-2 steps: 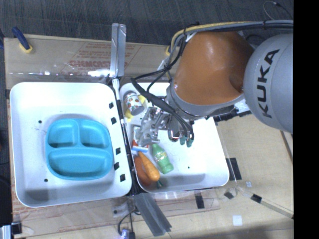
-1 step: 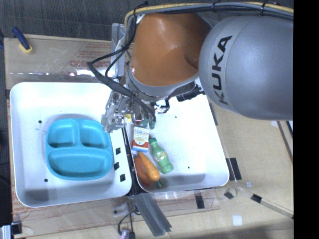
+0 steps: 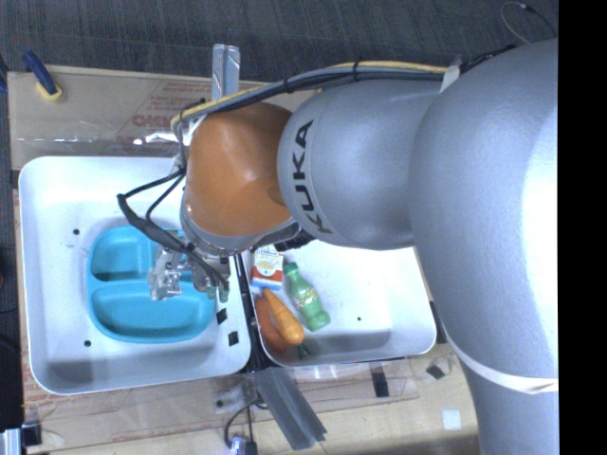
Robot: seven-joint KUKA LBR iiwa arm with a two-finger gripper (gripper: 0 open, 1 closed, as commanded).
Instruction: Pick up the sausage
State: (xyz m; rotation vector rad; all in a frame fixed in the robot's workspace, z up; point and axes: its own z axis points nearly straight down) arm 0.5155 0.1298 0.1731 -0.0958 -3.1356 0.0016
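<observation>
camera view: the grey arm (image 3: pixel 398 159) reaches in from the right and hangs over the seam between the two white bins, its orange band (image 3: pixel 232 173) above the wrist. the gripper (image 3: pixel 180 278) sits low over the left bin (image 3: pixel 47 254), above a blue divided tray (image 3: pixel 142 287) that lies inside it. the sausage (image 3: pixel 279 318), orange-brown, lies in the right bin (image 3: pixel 408 330) close to its left wall, beside a green bottle (image 3: pixel 305 297) and a small red-and-white carton (image 3: pixel 268 265).

the step in hand looks like the approach, with the pick not yet made: the gripper is over the wrong bin, apart from the sausage. the next move calls for a shift right across the bin wall, then a descent along the sausage without nudging the bottle.

how wide the gripper stands i cannot tell; the metal parts blur together. nothing shows in its grasp.
</observation>
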